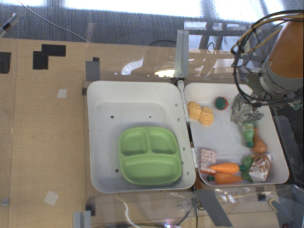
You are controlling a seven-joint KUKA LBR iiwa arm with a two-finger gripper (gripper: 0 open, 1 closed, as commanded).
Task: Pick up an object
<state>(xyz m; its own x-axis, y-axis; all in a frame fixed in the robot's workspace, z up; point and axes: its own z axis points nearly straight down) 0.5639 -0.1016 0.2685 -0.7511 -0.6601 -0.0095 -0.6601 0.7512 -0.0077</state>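
Observation:
My gripper [244, 114] hangs over the right side of the right bin [228, 132], pointing down. Directly below its tip lies a small green bottle-shaped toy [248, 135], with an orange-brown piece [259, 147] beside it. Whether the gripper touches the green toy I cannot tell. Two yellow corn pieces [200, 113] lie at the bin's upper left. A green and red ball [221, 103] sits left of the gripper.
Along the right bin's front edge lie a pink wafer [208, 156], two carrots [225, 172], a green piece [246, 164] and a bread-like pack [260, 167]. The left bin [109, 103] holds a green divided plate [149, 155].

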